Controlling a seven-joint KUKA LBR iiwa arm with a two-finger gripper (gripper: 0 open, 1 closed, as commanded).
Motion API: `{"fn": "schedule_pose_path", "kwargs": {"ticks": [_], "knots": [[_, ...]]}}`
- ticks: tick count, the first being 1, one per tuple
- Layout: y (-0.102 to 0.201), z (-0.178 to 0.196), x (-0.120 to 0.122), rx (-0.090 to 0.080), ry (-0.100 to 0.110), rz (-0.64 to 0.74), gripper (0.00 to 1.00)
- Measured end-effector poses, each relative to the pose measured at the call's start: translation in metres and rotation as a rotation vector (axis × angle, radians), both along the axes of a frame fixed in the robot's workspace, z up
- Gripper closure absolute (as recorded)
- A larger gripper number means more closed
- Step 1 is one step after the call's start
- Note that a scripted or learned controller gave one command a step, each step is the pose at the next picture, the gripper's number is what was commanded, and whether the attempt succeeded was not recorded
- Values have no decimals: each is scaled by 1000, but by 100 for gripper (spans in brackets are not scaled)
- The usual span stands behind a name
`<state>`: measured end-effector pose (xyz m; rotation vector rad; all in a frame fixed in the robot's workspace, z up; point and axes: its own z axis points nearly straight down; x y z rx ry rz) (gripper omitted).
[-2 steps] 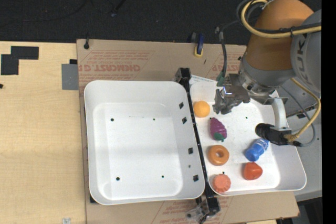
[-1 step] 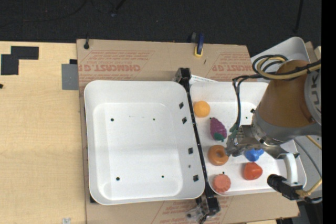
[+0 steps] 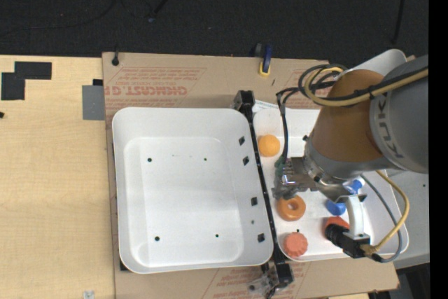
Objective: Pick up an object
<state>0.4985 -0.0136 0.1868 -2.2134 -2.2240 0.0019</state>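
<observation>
My gripper (image 3: pixel 285 182) is low in the right bin (image 3: pixel 302 120), under the arm's orange band, close to the divider between the bins. Just in front of it an orange ring (image 3: pixel 291 208) lies on the bin floor, touching or nearly touching the gripper's lower end. An orange ball (image 3: pixel 268 145) rests behind the gripper, near the divider. A reddish-orange round piece (image 3: pixel 295 243) sits in the front corner of the bin. Blue pieces (image 3: pixel 337 206) and a red piece (image 3: pixel 335 223) lie to the right, partly hidden by the arm.
The left bin (image 3: pixel 133 150) stands beside the right one, with a black clamped divider (image 3: pixel 255 171) between them. A white and black fitting with a yellow cable (image 3: pixel 353 238) hangs from the arm over the right bin's front. A cardboard sheet (image 3: pixel 161 80) lies under both bins.
</observation>
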Motion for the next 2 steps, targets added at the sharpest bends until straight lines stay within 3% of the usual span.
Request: {"fn": "schedule_pose_path", "kwargs": {"ticks": [1,2], "knots": [[-8,144,90,-4,-22,-3,100],[22,207,90,-1,-9,-2,100]]}}
